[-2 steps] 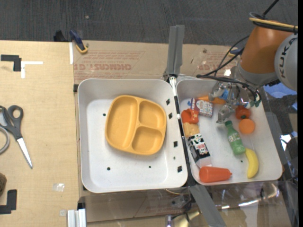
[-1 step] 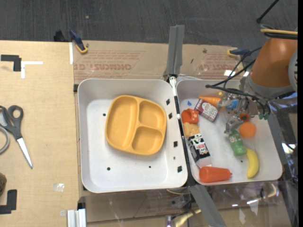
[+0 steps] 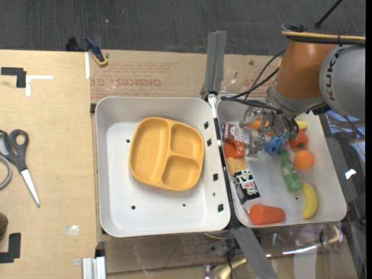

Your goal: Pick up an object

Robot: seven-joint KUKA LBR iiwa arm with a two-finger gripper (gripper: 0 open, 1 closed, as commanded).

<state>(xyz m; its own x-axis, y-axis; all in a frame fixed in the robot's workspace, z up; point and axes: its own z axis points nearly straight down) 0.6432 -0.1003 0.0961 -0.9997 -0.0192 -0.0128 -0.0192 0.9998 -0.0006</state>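
1. Jaws (image 3: 263, 137) of grey-and-orange arm (image 3: 308, 74) low over right bin (image 3: 334, 167), among toys; spread or pinched, impossible to tell.
2. Blue piece (image 3: 275, 145) just beside them; green bottle (image 3: 290, 174), orange ball (image 3: 303, 159), banana (image 3: 310, 200) nearby.
3. Yellow divided plate (image 3: 167, 153) in left bin (image 3: 110, 173).
4. Scissors (image 3: 22, 161) on counter (image 3: 46, 115).

The grey arm with its orange band (image 3: 325, 68) is cut off by the right edge. Its metal claw (image 3: 261, 133) is a tangle of parts and cables, too cluttered to tell how its fingers stand. Beneath the claw, a small orange item (image 3: 254, 124) is mostly hidden. Left of the claw, across the desk (image 3: 46, 156), grey-handled scissors (image 3: 20, 161) are cut off by the left edge.
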